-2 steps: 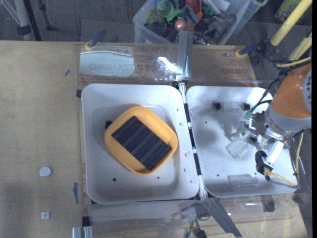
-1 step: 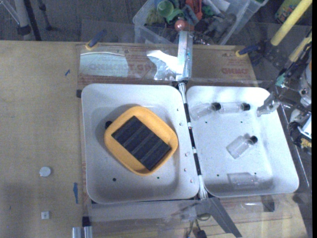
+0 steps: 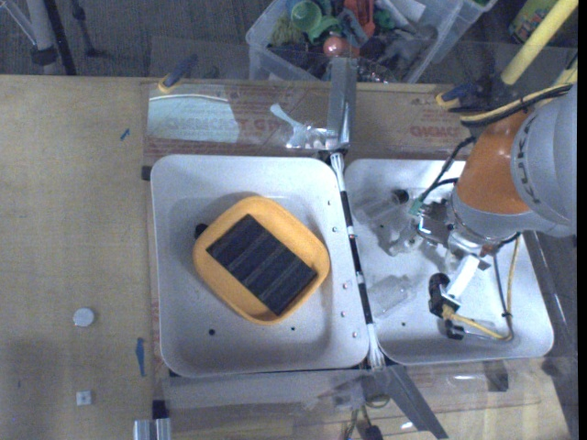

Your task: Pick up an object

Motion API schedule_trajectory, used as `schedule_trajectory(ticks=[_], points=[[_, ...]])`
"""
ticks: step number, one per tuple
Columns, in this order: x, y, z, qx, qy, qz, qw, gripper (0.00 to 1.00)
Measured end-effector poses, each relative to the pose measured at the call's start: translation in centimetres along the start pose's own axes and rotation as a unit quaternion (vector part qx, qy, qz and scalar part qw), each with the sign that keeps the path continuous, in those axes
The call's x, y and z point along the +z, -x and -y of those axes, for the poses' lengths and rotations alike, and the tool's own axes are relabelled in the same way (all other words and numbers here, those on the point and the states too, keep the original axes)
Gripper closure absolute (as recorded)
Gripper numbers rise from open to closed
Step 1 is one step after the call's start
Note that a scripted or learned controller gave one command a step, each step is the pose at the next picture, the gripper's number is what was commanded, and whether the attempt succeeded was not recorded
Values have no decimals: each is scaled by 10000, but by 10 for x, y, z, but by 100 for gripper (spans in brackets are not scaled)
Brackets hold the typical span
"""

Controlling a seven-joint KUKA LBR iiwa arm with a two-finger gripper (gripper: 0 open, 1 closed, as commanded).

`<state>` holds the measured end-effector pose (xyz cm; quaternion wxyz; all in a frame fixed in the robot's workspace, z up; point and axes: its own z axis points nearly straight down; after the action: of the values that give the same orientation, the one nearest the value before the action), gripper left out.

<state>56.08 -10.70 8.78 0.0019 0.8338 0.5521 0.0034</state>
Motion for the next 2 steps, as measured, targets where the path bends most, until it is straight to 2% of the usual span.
schedule_trajectory(ticks=[1,2], points=[[1,70,-58,227,-32,-13,9997,0],[-199,83,-42,66,-28,24,10000,0]])
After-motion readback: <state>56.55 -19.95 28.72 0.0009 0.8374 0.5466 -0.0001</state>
